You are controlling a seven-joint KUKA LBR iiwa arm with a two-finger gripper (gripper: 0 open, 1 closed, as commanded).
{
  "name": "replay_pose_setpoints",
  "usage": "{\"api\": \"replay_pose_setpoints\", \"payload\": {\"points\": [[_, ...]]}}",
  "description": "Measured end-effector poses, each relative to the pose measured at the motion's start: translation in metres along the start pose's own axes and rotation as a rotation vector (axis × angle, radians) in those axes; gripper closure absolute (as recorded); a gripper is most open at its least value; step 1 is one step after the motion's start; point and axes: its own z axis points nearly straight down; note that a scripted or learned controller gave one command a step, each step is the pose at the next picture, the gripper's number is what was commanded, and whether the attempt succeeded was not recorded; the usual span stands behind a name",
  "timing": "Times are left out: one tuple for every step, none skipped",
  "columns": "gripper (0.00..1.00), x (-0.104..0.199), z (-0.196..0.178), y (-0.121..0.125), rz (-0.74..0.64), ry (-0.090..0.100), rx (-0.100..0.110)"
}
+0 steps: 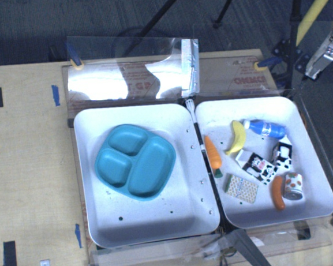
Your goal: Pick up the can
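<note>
The can [293,185], small and white with reddish spots, stands in the right bin [315,145] near its front right corner. An orange sausage-shaped toy [277,193] touches its left side. A pale grey metal part at the upper right edge, outside the bins, looks like my gripper [321,60]. It hangs well behind and to the right of the can, far from it and with nothing in it.
The right bin also holds a carrot [214,156], a banana [236,138], a blue bottle [266,129], a cow-patterned item [281,159], a small printed box [255,164] and a speckled pad [242,188]. A blue divided plate [135,160] lies in the left bin [98,216].
</note>
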Motion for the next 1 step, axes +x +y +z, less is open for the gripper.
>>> {"api": "replay_pose_setpoints", "payload": {"points": [[1.00,-0.0014,-0.0120,0.0006,0.000,-0.008,-0.004]]}}
